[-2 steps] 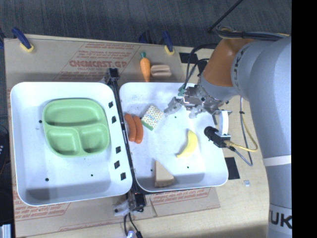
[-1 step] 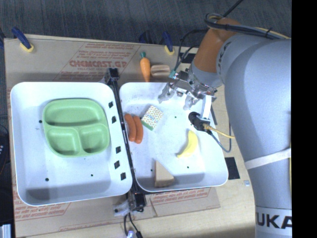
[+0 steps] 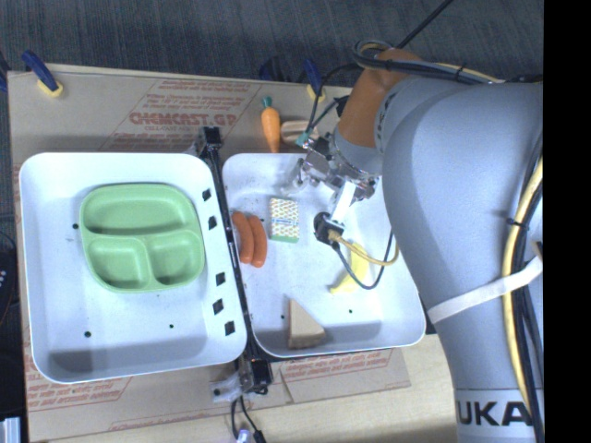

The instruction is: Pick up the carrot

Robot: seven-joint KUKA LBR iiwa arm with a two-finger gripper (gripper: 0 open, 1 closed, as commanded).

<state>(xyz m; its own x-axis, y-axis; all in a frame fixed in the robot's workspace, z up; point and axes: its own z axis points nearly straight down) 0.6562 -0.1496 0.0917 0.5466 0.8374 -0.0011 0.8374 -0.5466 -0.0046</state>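
Cardboard-topped table (image 3: 175, 109) with two white bins. Carrot (image 3: 270, 127) lies outside them on the cardboard, just behind right bin (image 3: 397, 312) rim, long axis running front-to-back, green top pointing away. Pincer (image 3: 309, 160) hovers near it (open or closed: can't tell).

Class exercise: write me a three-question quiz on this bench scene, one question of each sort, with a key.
1. True or false: the carrot lies inside the right bin.
2. Which bin holds the green tray? A) left B) right
3. Fill in: the two sausages lie side by side near the right bin's ____ wall.

Key: 1 false, it lies on the bench behind that bin's back edge; 2 A; 3 left.
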